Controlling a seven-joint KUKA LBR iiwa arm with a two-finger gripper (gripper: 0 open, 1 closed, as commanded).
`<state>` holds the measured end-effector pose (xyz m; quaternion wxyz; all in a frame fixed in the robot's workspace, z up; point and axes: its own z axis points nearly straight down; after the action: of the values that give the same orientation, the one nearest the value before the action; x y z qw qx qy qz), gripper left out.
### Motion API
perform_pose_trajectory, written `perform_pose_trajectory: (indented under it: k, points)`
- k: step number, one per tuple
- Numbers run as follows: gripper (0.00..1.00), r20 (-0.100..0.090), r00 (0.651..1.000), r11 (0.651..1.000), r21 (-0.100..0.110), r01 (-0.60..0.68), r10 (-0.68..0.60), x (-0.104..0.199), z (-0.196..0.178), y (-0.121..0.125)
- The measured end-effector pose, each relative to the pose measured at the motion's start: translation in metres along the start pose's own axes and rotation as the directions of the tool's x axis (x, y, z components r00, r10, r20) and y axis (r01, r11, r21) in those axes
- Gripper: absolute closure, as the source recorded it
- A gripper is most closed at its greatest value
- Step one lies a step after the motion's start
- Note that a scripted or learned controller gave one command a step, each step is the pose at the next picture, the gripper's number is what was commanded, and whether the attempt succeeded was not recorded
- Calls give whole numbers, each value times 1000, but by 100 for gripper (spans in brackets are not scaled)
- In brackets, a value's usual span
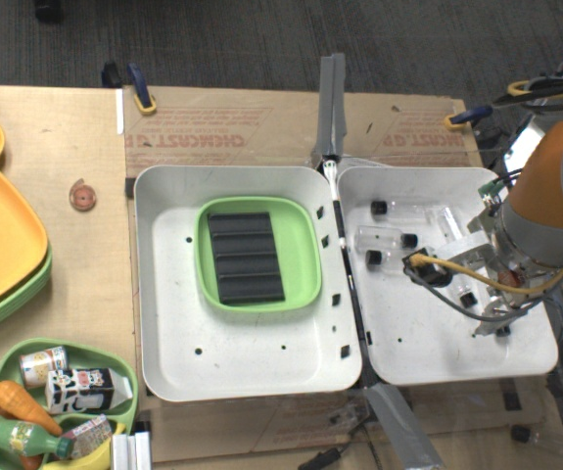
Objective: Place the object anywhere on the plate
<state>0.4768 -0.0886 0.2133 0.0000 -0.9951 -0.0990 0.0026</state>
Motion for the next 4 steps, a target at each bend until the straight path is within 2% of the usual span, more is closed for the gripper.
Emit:
perform_pose_trajectory:
  k: [1, 2, 3, 4]
  points:
    - [0, 1, 1000, 1000, 1, 7, -7, 8, 23, -39]
    - [0, 0, 965, 965, -2, 261, -261, -6, -105, 35]
    - [0, 1, 990, 990, 0, 140, -140, -5, -49, 28]
    - [0, 2, 998, 998, 1, 63, -63, -7, -33, 33]
